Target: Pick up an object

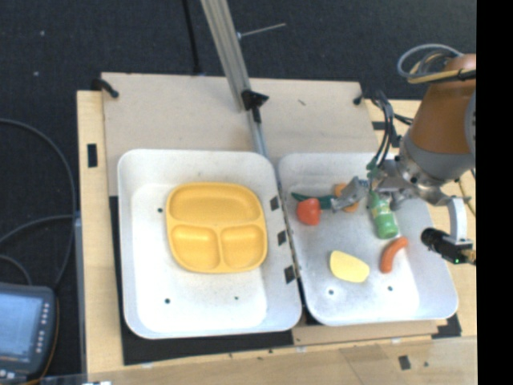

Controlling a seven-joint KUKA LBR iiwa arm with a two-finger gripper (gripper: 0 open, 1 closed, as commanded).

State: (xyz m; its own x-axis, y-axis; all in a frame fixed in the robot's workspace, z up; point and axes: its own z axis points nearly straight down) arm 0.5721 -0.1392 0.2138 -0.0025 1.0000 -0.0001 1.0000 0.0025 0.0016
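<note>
Step in hand: closing in on an object in the right bin (433, 299); judged early, nothing lifted.
Gripper (351, 197): low over the bin's upper part, by an orange piece (341, 189) and the tomato (309, 211); I cannot tell how the jaws stand.
Likely target: the tomato, just left of the gripper, near the bin's left wall.
Doing it well: centre over the tomato, descend straight, avoid nudging the green bottle (382, 217).
Axis: tomato round, none clear; bottle runs up-down, slightly tilted; sausage (392, 255) slants upper-right to lower-left.
Elsewhere: yellow slice (349, 266); yellow tray (216, 226) in the left bin (144, 295).
</note>
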